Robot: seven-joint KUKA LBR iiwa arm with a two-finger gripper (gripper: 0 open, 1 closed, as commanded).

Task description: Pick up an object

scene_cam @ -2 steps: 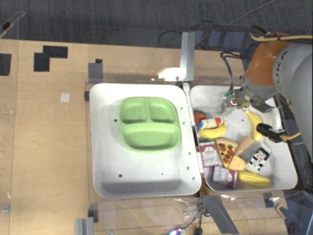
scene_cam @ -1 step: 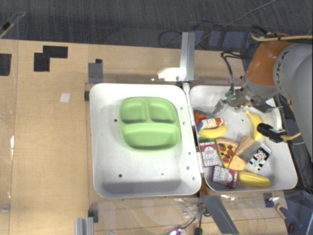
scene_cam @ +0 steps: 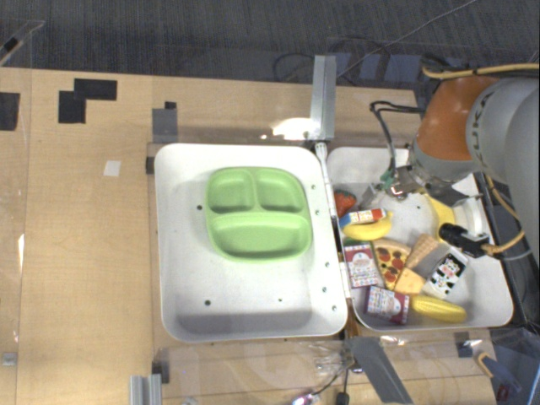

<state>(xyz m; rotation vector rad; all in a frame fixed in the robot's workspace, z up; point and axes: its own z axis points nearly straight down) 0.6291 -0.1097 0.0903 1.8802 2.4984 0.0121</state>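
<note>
Yellow banana point(scene_cam: 369, 229) lies in the right bin point(scene_cam: 498, 310), its long axis running left to right, just below-left of the gripper point(scene_cam: 396, 184). Whether the claw is released or clenched, I cannot tell.

A green three-compartment plastic tray point(scene_cam: 256, 212) lies in the left white bin point(scene_cam: 177, 310), well apart from the jaws over the toy-filled right white bin point(scene_cam: 498, 306).

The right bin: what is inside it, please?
The right bin holds two bananas, small printed cards, a pizza slice and something red. The arm covers its far right corner.
</note>
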